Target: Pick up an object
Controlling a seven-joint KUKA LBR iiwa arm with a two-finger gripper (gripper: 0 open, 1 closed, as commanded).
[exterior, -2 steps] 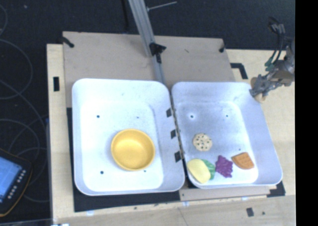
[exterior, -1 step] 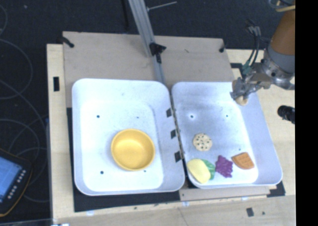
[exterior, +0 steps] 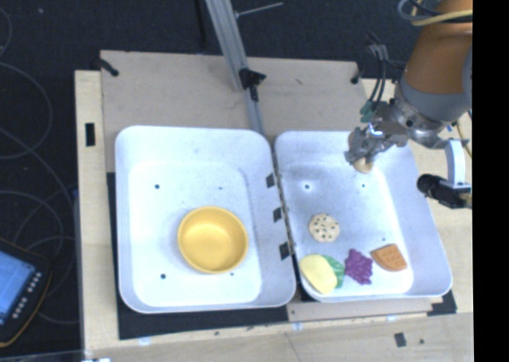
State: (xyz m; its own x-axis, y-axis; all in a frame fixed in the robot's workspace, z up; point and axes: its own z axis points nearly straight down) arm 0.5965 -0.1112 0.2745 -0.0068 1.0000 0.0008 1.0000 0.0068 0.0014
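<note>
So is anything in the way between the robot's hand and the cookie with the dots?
Nothing visible is. The gripper hangs over the far end of the right white bin, and only bare bin floor lies between it and the round tan spotted cookie. The yellow-green toy, purple grapes and orange piece sit beyond the cookie.
</note>
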